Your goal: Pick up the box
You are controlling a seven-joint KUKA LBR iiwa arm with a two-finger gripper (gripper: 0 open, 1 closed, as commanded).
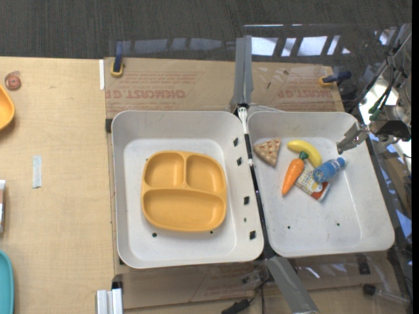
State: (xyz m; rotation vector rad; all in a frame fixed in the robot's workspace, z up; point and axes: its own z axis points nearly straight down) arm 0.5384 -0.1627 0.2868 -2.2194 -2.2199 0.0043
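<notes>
The gripper [349, 140], slightly parted and empty, hovered beside the blue bottle [328, 169] and carrot [292, 175] overlapping the box [312, 185]; it could grab those instead.

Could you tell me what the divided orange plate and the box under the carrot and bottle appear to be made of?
The orange plate looks like moulded plastic with a smooth matte finish: uniform colour, rounded compartment ridges. The box seems to be thin printed cardboard, flat with sharp corners and coloured print, though it is small and partly covered by the carrot and bottle, so I am unsure.
</notes>
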